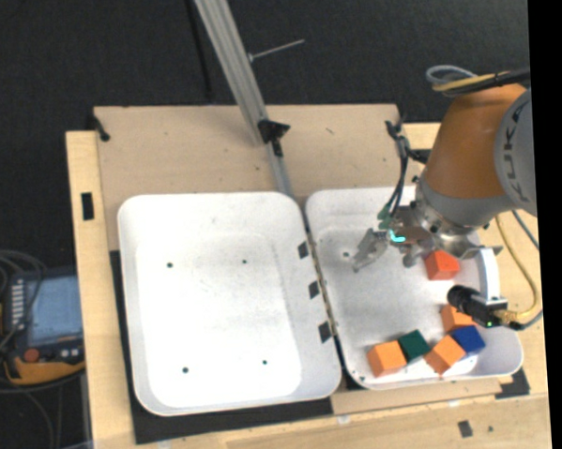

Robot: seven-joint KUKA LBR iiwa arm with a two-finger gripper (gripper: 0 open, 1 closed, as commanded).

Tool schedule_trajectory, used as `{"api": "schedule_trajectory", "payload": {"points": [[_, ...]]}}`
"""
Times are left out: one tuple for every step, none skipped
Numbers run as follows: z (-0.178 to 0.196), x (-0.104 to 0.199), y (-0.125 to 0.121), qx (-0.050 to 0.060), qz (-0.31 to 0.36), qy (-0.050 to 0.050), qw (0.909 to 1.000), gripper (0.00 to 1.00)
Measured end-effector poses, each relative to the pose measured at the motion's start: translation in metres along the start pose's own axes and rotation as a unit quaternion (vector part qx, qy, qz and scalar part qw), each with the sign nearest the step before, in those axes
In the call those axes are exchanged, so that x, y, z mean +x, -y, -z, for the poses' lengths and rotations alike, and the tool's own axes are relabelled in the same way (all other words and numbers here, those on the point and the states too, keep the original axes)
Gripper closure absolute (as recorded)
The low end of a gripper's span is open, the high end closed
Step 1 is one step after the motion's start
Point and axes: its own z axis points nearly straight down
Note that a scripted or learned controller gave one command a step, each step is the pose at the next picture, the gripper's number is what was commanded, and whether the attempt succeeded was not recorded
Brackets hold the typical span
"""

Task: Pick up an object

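My gripper (391, 251) hangs over the middle of the right bin (353, 311), below the grey arm with its orange band (472, 143). A red-orange block (441, 265) lies just right of the gripper, close to it; whether they touch is unclear. Along the bin's near edge sit an orange block (387, 357), a dark green block (414, 342), another orange block (447, 354) and a blue block (471, 338). One more orange block (457, 316) rests by the bin's right wall, partly hidden behind a black part of the arm.
The left bin (219, 297) stands beside the right one, joined by black clips. A slanted metal rail (240, 71) rises behind the bins. Cables and a handheld control pad (46, 320) lie off the bench at the left.
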Motion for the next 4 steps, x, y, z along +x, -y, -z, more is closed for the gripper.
{"api": "schedule_trajectory", "payload": {"points": [[0.002,0.0,-0.001,-0.002,-0.002,0.0,1.0,0.0],[-0.041,-0.004,0.004,0.001,-0.003,0.002,1.0,0.0],[-0.104,-0.003,0.004,0.001,-0.003,0.002,1.0,0.0],[-0.117,-0.005,0.003,-0.002,-0.003,0.002,1.0,0.0]]}}
